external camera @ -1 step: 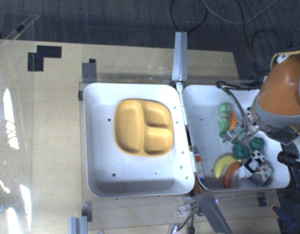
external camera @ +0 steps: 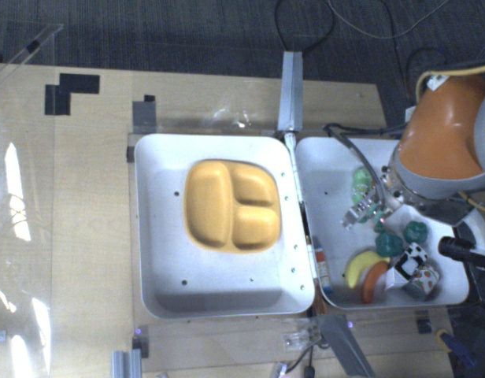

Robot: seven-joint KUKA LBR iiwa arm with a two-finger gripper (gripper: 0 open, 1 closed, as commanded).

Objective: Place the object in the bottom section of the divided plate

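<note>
The yellow divided plate [external camera: 231,205] lies in the left bin [external camera: 160,274]; it has one long section on its left and two smaller ones on its right. My gripper [external camera: 367,209] hangs over the middle of the right bin [external camera: 329,172], below the grey and orange arm [external camera: 446,132]. Just up from it lies a pale green object [external camera: 361,179]. Toward the bin's front lie a yellow banana [external camera: 358,267], an orange piece [external camera: 374,280], two teal objects [external camera: 388,244] [external camera: 416,231] and a black-and-white cube [external camera: 412,261]. No object can be made out in the gripper.
A metal divider rail [external camera: 302,219] separates the two bins. A grey item [external camera: 424,283] sits at the right bin's front right corner. Cables [external camera: 305,22] loop behind the bench, and a black part [external camera: 461,249] juts in from the right edge.
</note>
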